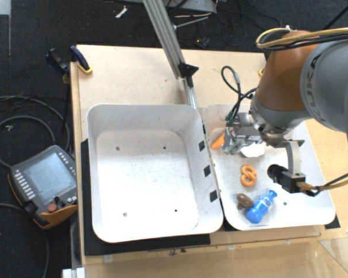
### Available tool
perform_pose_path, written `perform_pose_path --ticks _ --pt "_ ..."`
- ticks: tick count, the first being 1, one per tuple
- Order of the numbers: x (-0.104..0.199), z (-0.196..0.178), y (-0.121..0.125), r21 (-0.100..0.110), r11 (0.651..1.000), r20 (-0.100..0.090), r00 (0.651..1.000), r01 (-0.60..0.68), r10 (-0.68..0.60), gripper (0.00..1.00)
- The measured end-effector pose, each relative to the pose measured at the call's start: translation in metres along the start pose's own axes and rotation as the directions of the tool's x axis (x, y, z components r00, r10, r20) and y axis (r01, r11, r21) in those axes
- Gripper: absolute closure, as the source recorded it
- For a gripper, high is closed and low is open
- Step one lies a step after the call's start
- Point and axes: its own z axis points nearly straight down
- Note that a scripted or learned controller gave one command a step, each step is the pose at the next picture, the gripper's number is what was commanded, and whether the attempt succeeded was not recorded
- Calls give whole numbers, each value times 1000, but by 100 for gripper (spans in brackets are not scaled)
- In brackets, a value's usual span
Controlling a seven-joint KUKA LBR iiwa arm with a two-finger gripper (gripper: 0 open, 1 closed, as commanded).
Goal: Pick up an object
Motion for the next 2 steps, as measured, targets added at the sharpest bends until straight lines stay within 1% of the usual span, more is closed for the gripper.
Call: perform_pose_path --ticks 1,2 --pt "48 -10 23 -2 1000 -1 1000 0 0 100" --pt "104 -15 47 -2 1000 -2 1000 0 0 100"
